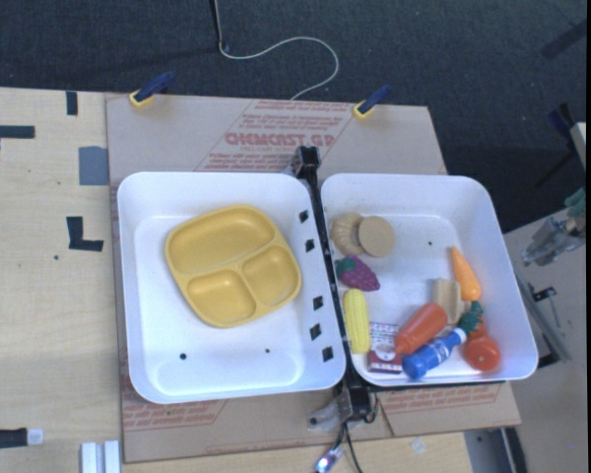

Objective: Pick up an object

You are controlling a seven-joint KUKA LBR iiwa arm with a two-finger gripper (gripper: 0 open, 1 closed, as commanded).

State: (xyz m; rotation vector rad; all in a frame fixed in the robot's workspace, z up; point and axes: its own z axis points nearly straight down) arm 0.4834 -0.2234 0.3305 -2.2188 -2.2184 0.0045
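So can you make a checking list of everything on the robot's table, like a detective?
Surface: brown board under two white bins, left bin, right bin.
Job's things: right bin holds toy corn, purple piece, tan round pieces, carrot, blue bottle, red pieces.
Clutter: yellow divided plate in left bin.
Gripper: nothing seen.
Cables: white cable above the board.
Surroundings: dark carpet, two clamps.
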